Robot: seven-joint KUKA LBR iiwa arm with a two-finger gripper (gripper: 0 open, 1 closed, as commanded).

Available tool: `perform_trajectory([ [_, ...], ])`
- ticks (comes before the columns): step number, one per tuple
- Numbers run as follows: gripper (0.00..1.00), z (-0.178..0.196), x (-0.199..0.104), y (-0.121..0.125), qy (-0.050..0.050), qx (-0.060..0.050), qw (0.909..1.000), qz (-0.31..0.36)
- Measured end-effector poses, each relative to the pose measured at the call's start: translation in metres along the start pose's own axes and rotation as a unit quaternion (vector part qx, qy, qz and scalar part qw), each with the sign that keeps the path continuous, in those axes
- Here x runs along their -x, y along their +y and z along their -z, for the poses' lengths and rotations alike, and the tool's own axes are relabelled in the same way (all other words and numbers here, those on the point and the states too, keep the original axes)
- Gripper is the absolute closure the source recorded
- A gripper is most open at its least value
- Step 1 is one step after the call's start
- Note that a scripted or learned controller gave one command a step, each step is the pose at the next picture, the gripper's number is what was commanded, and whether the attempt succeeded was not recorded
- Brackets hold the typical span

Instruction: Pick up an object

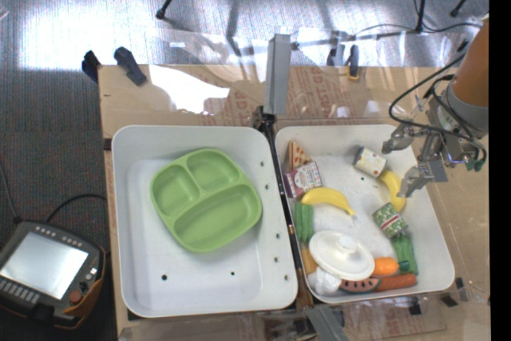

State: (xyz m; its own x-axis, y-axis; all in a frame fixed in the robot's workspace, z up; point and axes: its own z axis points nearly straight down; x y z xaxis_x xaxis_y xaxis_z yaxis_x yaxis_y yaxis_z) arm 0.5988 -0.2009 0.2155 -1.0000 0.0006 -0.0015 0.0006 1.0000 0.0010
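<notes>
Green divided plate in white left bin. Yellow banana, orange carrot. Beside claw, possibly green-checked packet.

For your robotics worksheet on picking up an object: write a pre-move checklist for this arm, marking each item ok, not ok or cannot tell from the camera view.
1. Gripper open, nothing between its fingers: ok.
2. Gripper over the right bin, where the objects lie: ok.
3. A target close below: ok, a small banana lies beside one finger.
4. Target free of neighbours: not ok, a green patterned packet sits right by its lower end.
5. Gripper height above the banana: cannot tell.
6. Green tray in the left bin, out of the way: ok.
</notes>
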Motion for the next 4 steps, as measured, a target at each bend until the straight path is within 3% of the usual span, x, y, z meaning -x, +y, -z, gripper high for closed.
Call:
perform_trajectory([
  [1,0.00,-0.120,-0.029,-0.008,0.007,0.003,0.9997,0.024],
  [2,0.00,-0.128,0.043,0.042,0.000,0.001,0.9981,0.062],
  [3,0.00,-0.096,-0.001,-0.009,-0.002,-0.001,0.9990,0.045],
  [4,0.00,-0.129,0.044,0.012,0.001,0.001,1.0000,0.007],
])
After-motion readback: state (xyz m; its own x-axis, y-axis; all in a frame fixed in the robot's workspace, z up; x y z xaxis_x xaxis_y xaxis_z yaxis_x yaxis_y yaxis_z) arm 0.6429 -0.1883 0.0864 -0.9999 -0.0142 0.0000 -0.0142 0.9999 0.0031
